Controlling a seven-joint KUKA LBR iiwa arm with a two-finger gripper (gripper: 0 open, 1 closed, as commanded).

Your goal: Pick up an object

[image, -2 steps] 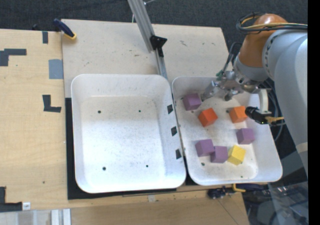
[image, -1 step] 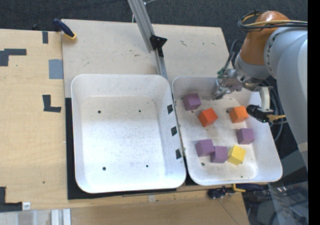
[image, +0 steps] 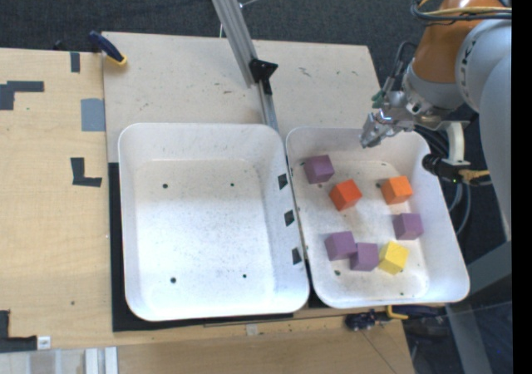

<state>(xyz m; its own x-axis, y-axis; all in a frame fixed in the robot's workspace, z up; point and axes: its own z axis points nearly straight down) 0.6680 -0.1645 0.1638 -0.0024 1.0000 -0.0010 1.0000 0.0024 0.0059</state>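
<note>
The right bin (image: pixel 432 281) holds several small blocks: a purple one (image: pixel 318 169) near its back left, a red-orange one (image: pixel 346 194) in the middle, an orange one (image: pixel 396 189) to the right, a purple one (image: pixel 407 225) below that, two purple ones (image: pixel 340 244) (image: pixel 364 257) near the front and a yellow one (image: pixel 394 257) beside them. My gripper (image: pixel 371 136) hangs over the bin's back edge, up and to the right of the blocks, with nothing visible between its fingers.
The left bin (image: pixel 133 198) lies beside the right one. A slanted metal rail (image: pixel 237 27) runs down to the gap between the bins. The arm's cables (image: pixel 453 166) hang along the right bin's right side.
</note>
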